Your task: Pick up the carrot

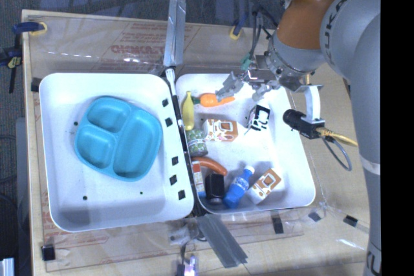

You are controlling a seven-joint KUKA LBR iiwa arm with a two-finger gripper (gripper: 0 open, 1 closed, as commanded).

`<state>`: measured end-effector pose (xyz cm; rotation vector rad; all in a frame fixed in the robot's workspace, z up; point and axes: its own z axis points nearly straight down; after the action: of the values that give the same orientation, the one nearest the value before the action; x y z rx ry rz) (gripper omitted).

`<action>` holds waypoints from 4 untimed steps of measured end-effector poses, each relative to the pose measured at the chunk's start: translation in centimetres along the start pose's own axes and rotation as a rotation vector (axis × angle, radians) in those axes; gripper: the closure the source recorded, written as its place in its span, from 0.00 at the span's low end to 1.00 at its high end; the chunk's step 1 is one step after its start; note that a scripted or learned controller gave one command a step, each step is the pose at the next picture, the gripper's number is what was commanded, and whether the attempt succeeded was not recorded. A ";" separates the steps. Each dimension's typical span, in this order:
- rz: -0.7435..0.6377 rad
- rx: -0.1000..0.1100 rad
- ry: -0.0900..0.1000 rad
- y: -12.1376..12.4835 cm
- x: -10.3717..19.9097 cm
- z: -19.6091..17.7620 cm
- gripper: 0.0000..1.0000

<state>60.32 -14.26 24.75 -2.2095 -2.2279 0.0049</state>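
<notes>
a: count for the bench, please.

b: two shallow white bins side by side. left white bin: one blue three-compartment plastic tray, lying near the middle, bare white floor all round it, most at the lower left.

a: and the right white bin?

b: one small orange carrot, near the far rim, just right of the top of one yellow squeeze bottle that lies along the divider. two small orange-and-white cartons, one mid-bin, one by the near-right corner. one black-and-white card. one green-labelled jar, one red curved sausage-like piece, one black cup-like thing, one blue bottle with a white cap.

a: tool?

b: one grey two-finger gripper, fingers apart, tips just right of the carrot, touching or nearly so; the carrot is not between them.

a: open room?

b: a bare strip along the right wall of the right bin; the near-left corner is crowded, items touching.
</notes>
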 end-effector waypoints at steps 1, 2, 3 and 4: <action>-0.092 0.000 -0.001 4.5 2.5 10.7 0.00; 0.078 -0.002 -0.002 3.0 -0.7 15.5 0.00; 0.050 -0.004 0.000 5.5 -2.8 15.5 0.00; 0.043 0.007 0.001 5.4 -2.6 14.7 1.00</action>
<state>65.63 -16.79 10.07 -2.2531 -2.1756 0.0108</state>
